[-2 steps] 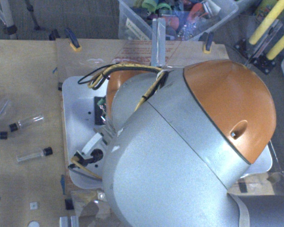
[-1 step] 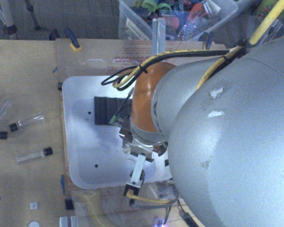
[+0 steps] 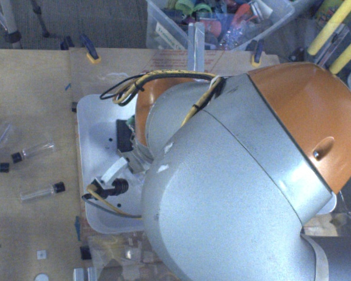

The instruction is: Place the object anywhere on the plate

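The arm (image 3: pixel 245 180) blocks most of the white bin (image 3: pixel 88 133), so whatever's inside is hidden. Its claw is buried under the wrist too. Clear tub (image 3: pixel 222 10) gets chopped off up top.

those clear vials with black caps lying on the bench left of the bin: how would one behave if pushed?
The clear vial lies on its side and looks cylindrical, so a sideways push would probably roll it. It looks see-through and thin-walled, so likely light for its size, possibly fragile if glass. The smooth wall may be slippery to grip; its black cap might steer the roll slightly.
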Robot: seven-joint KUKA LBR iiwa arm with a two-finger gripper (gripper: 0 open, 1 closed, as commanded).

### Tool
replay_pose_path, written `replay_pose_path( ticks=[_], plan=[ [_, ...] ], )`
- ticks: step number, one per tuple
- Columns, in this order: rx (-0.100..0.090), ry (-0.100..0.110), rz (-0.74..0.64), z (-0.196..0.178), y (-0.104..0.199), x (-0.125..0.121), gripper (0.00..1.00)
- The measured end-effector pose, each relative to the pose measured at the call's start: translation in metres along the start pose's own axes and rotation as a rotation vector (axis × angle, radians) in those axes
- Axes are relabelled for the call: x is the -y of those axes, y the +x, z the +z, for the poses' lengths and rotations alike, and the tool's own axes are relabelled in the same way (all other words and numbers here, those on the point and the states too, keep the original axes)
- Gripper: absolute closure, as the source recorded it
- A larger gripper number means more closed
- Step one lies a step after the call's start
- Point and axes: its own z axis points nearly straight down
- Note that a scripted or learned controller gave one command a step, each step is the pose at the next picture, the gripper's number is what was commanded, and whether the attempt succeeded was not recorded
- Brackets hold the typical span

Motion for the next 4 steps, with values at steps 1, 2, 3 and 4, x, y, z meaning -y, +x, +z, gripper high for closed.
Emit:
replay_pose_path(
  ticks=[1,2,3,4],
  plan=[
    [-0.005,-0.001,0.255,0.001,0.040,-0.019,1.00],
    [-0.004,-0.001,0.109,-0.025,0.088,-0.045,1.00],
    [0.000,0.000,-0.082,-0.089,0.107,-0.054,1.00],
    [0.000,0.001,0.024,0.015,0.030,-0.064,1.00]
  ],
)
